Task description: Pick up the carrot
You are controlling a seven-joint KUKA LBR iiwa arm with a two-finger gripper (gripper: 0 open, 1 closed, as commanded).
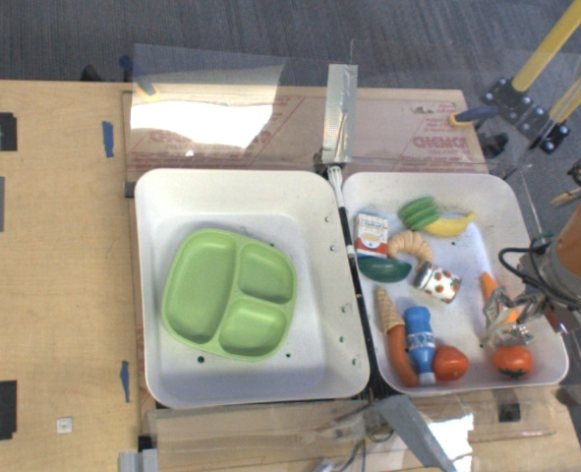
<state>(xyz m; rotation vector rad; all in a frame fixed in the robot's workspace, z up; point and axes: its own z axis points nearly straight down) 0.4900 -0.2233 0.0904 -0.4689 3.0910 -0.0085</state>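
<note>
Your carrot (489, 290) lies at the right bin's (526, 205) right edge, by the gripper (506, 321); I cannot tell the fingers' state. It looks light, stiff, slick: grip its middle

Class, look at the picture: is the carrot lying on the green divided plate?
No: the carrot lies in the right bin beside the gripper, while the green divided plate sits in the left bin.

- The counter (54, 293), of pale wood, is marked with black tape corners at its left.
- Two white bins are borne side by side: left bin (152, 214), right bin (511, 197).
</note>
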